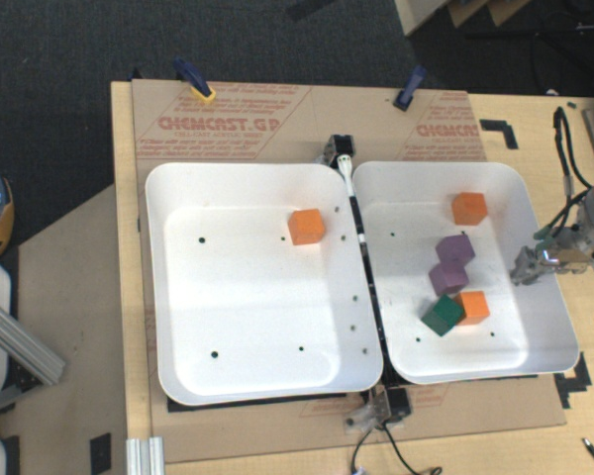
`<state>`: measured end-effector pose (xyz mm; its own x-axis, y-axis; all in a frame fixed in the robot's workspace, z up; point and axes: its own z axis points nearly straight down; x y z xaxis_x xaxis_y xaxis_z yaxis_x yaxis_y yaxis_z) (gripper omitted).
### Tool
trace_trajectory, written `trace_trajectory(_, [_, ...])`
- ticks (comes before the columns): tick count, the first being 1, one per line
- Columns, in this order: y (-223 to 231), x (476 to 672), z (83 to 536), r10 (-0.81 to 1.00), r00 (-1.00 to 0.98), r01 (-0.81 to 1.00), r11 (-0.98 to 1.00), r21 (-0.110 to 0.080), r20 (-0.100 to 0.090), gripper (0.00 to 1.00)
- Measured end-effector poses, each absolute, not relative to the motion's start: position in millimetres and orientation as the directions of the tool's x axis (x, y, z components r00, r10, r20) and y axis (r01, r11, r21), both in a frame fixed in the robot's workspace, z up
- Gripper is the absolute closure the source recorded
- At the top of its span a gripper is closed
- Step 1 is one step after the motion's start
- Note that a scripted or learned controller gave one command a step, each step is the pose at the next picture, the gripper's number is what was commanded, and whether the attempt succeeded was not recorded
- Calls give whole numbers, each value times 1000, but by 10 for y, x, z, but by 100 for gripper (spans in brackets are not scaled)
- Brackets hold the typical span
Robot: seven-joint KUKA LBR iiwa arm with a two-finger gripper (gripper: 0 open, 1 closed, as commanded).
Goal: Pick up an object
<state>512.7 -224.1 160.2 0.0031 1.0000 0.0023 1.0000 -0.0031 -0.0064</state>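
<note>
Overhead, gripper [537, 262] sits at right bin [495, 362] edge | finger state unclear | five blocks there, purple block [453, 249] closest, probably its target

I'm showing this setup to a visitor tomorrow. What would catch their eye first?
Probably the lone orange block in the left bin, bright against all that white. Next, the cluster in the right bin: two purple blocks stacked close, with a green block touching another orange block, and a third orange block apart near the back. The claw sits at that bin's right edge.
</note>
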Motion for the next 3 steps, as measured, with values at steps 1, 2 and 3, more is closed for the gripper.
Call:
trace_trajectory(1, [-2228,6138,2614,1000,-7,1000,7,18,-7,100])
trace_trajectory(2, [-2237,5780,2624,1000,0,1000,0,-2,1,100])
trace_trajectory(3, [-2242,5361,2440,1000,2,1000,-2,-4,1,100])
